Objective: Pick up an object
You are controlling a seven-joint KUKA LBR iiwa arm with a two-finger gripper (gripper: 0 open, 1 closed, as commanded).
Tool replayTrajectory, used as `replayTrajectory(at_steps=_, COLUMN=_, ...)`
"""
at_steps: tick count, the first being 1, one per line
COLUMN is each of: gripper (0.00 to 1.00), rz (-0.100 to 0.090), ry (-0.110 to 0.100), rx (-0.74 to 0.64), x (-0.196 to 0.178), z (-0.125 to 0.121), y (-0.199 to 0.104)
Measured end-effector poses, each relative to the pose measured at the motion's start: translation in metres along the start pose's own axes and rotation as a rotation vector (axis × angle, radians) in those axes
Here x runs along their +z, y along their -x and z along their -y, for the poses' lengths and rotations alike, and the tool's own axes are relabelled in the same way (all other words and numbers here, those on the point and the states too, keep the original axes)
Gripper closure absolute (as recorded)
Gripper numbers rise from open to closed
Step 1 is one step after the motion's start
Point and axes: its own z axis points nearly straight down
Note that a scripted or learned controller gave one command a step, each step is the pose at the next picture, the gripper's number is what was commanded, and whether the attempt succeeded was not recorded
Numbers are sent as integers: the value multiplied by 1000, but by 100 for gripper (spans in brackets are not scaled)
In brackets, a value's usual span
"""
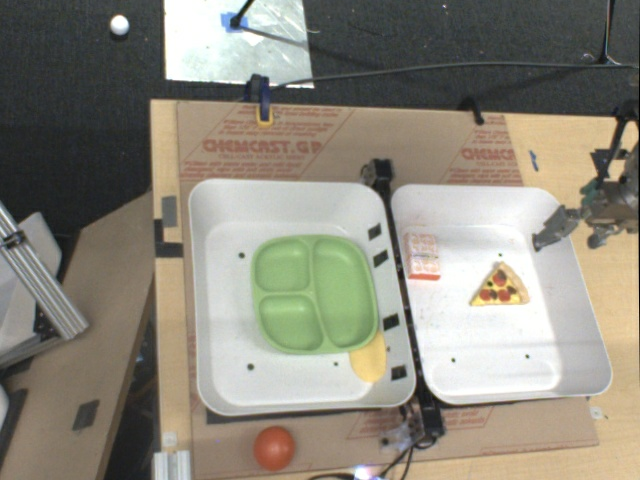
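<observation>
Count, camera view:

- White bins: 2, the left bin (215,298) and the right bin (575,308), side by side on the bench.
- Green divided plate (313,293): 1, three compartments, in the left bin.
- Yellow item (368,363): 1, at the plate's near right corner; kind unclear.
- Pizza slice (499,286): 1, in the right bin.
- Small red-and-white packet (422,255): 1, by the right bin's left wall.
- Orange ball (273,447): 1, at the bench's near edge.
- Small white ball (120,25): 1, far left, off the bench.
</observation>
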Motion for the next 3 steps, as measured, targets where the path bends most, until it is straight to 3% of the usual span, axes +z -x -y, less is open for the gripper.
replayTrajectory(at_steps=1, gripper=0, rz=3, ry=10, rx=-3, x=-6, z=-2, y=-1)
replayTrajectory(at_steps=3, gripper=0, rz=0, ry=5, rx=-1, x=110, z=10, y=-7)
